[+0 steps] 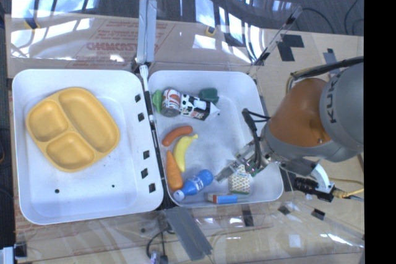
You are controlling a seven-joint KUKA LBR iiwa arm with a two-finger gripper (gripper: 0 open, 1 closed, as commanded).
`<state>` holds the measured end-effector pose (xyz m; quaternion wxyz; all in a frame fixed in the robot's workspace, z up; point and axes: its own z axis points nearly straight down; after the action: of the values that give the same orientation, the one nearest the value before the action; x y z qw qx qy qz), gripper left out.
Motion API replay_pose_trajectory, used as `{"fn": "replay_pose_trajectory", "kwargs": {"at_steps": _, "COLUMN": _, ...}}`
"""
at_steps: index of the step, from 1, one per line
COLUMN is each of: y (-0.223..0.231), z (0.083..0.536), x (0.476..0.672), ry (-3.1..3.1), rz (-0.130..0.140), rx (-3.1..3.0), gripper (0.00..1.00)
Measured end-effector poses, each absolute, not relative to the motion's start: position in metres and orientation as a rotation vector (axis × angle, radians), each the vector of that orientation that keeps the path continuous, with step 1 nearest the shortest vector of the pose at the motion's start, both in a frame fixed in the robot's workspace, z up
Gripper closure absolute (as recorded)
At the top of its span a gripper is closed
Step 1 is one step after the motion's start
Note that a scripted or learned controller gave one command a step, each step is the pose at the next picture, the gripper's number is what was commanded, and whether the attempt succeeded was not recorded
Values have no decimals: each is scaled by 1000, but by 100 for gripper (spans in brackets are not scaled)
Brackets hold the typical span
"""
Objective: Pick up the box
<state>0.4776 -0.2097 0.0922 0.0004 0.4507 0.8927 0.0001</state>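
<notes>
Box, seemingly upright, sits at the pincer; pincer state unclear.

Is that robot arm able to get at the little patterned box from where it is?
Probably yes: the gripper sits right over the box in the right bin's near corner, with nothing lying between them.
</notes>
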Motion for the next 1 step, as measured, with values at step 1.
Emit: {"fn": "replay_pose_trajectory", "kwargs": {"at_steps": 1, "y": -210, "z": 92, "x": 478, "ry": 2804, "rz": 0, "rx": 1416, "gripper": 0}}
